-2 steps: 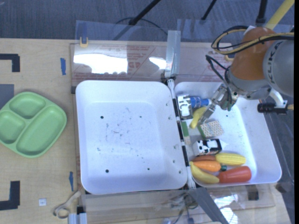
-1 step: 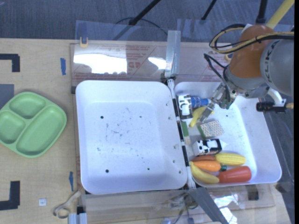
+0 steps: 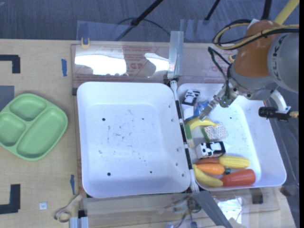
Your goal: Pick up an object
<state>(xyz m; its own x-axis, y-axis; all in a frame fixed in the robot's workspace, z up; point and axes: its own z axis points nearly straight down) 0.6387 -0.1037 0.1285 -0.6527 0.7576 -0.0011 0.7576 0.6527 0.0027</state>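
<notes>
We see the gripper low in the right bin, though we cannot tell its state. Just below it lies a yellow banana; nearer the front wall sit a toy cow, carrot and red pepper.

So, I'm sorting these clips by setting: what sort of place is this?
Most likely a robotics lab bench set up for grasping trials: a grey arm with an orange band reaches over two white bins, toy food is heaped in the right one, and blue tape marks sit on the wooden bench.
</notes>
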